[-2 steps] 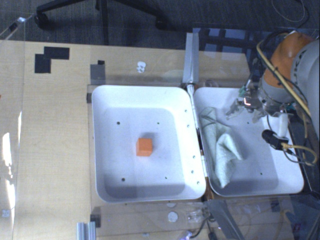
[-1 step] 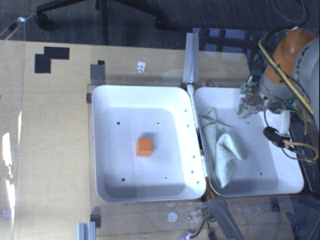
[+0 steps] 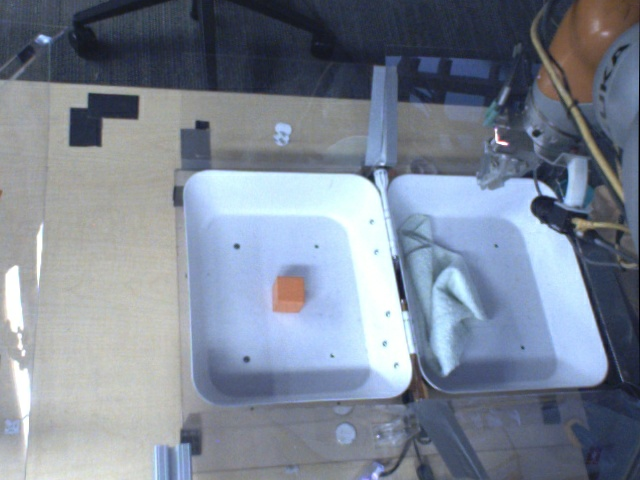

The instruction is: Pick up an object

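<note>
An orange cube [image 3: 289,294] lies on the floor of the left bin [image 3: 215,198], near its middle. A crumpled pale grey-green cloth [image 3: 447,303] lies in the left half of the right bin [image 3: 560,258], against the wall between the two bins. The gripper [image 3: 497,171] hangs above the far rim of the right bin, up and to the right of the cloth and well away from the cube. Nothing shows between its fingers.
A metal post [image 3: 380,113] stands behind the seam between the bins. Cables and the orange-banded wrist [image 3: 590,28] crowd the far right corner. Black markers [image 3: 100,116] lie on the wooden bench at the left. Chair legs [image 3: 200,8] stand on the floor behind.
</note>
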You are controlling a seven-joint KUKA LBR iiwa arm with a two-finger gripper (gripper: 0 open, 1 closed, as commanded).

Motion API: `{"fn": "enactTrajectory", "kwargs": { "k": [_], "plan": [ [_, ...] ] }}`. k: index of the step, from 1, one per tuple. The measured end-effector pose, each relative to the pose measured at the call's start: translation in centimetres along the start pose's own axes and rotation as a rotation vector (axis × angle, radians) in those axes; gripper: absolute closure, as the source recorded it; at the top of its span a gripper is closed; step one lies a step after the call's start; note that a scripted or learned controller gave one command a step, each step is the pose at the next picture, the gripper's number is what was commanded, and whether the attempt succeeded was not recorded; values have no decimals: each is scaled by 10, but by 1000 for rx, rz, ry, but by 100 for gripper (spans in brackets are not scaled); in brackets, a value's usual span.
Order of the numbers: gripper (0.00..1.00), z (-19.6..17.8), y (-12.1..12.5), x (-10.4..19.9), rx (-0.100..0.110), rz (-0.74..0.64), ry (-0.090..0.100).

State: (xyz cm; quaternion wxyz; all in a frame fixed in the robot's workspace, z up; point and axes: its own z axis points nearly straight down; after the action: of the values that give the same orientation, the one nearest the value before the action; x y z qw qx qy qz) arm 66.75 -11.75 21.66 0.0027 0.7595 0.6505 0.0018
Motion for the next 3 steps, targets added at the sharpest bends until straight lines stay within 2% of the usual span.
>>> {"fn": "enactTrajectory", "kwargs": {
  "k": [1, 3],
  "plan": [
    [100, 31, 4, -15, 3, 91, 0],
    [100, 7, 7, -12, -7, 75, -3]
  ]
}}
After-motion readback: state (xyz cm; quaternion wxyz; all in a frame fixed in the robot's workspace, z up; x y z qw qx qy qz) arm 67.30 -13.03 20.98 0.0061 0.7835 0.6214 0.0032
